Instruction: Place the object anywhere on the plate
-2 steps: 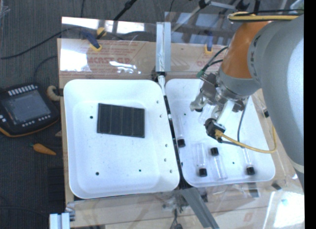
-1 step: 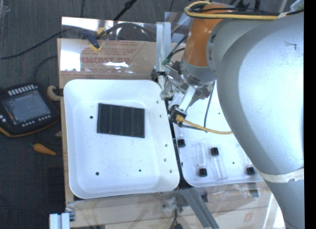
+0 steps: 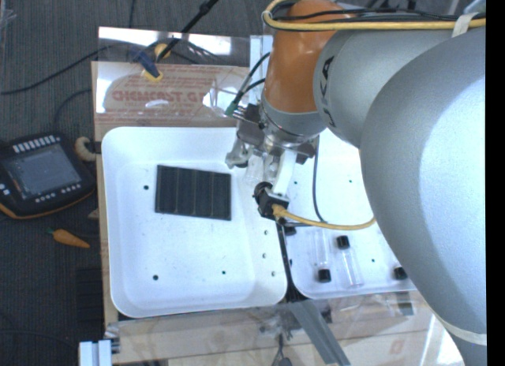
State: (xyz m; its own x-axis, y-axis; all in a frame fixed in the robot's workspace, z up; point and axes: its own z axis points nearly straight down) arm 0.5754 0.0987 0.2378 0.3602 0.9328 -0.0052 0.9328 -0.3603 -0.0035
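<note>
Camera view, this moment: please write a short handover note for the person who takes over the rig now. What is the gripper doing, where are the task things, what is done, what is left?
Gripper: above the inner edge of the left bin, near the divide between the bins; finger state cannot be read.
Dark rectangular plate: flat in the left bin, nothing on it.
Clear vials with black caps: lying in the right bin, apparently the objects to place.
Done: no object on the plate.
Left: grasp one, carry it left, set it on the plate.
</note>
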